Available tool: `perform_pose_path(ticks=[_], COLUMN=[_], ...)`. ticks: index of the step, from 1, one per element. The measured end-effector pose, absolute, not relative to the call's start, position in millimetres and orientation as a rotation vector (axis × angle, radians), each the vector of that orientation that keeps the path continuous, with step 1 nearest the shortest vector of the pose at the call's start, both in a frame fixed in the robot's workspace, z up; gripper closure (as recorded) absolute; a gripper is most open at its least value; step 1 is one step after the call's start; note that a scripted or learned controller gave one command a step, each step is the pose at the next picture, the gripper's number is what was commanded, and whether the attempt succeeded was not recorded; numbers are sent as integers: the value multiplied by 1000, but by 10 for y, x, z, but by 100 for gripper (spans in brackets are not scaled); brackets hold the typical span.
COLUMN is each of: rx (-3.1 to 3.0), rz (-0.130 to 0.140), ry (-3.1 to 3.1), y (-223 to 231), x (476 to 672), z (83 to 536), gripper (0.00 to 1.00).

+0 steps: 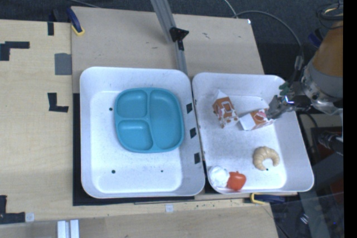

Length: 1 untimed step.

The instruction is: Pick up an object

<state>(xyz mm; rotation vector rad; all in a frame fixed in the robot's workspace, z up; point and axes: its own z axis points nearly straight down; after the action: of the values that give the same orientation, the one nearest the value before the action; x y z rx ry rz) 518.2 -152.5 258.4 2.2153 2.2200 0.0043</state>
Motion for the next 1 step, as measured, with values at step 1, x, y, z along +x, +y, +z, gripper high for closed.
perform_pose_path(ticks=[1], rx=[2218], rz=[2], ry=[2221], y=[-1525], x=[5190], z=[2946], gripper=[100])
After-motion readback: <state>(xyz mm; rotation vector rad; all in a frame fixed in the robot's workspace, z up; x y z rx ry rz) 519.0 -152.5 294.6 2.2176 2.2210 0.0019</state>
